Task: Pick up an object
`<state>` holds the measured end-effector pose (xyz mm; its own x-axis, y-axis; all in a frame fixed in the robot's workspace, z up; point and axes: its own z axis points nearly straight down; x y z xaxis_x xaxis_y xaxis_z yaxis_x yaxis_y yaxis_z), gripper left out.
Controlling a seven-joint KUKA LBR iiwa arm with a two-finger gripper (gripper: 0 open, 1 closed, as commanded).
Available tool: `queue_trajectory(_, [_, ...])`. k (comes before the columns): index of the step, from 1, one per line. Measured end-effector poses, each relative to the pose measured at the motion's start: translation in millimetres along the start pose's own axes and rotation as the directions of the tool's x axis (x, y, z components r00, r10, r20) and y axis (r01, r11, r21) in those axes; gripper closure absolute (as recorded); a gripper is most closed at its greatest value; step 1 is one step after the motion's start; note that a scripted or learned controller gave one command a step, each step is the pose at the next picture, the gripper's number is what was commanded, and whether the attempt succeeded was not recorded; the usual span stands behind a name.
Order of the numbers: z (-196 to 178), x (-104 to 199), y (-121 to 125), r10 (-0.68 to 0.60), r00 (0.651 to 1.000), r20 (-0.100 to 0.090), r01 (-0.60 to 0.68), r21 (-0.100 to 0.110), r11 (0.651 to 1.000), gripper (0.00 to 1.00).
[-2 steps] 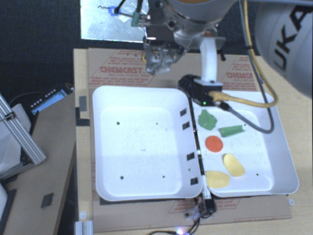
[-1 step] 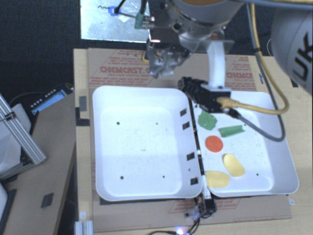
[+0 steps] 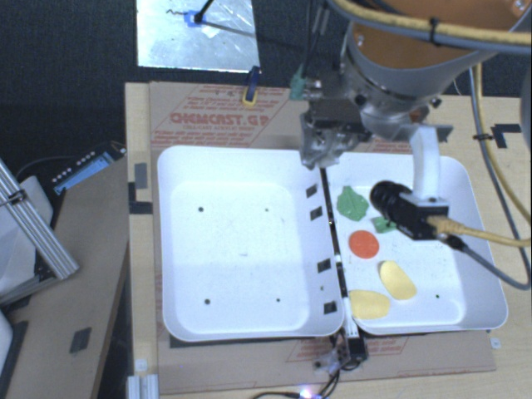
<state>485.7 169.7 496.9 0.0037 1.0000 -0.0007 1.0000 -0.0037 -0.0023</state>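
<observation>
In the right bin, two yellow pieces are seen nearest, then a red disc, then a green piece. Farther back, the hand is poised at the bins' divider; its grip cannot be told.

The bench carries cardboard under two white bins.

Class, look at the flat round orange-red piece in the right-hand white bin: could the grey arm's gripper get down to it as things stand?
Probably yes. The flat round orange-red piece lies bare on the right-hand white bin floor, apart from its neighbours, nothing over it. The gripper sits at the far rim, close by.
</observation>
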Motion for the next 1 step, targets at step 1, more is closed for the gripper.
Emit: queue_trajectory(1, [159.0,37.6,-0.2,-0.009,1.000,0.004,0.009,0.009,1.000,1.00])
